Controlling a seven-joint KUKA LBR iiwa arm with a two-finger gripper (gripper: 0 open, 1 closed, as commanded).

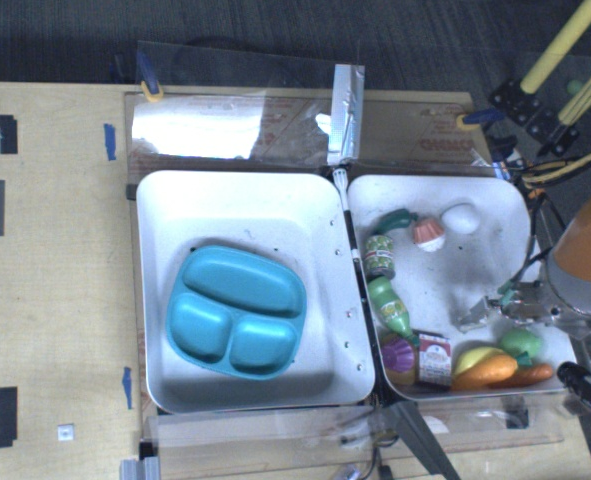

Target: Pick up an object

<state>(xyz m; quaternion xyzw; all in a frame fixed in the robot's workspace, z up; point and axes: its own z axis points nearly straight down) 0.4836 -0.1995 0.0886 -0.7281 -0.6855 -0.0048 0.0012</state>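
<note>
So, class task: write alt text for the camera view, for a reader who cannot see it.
A grey robot arm's gripper reaches from the right into the right white bin, which holds small toy foods, including a green bottle and a carrot. The left white bin holds a blue divided plate.

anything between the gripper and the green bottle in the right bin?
No. In the camera view, bare white bin floor separates the gripper from the green bottle.
</note>
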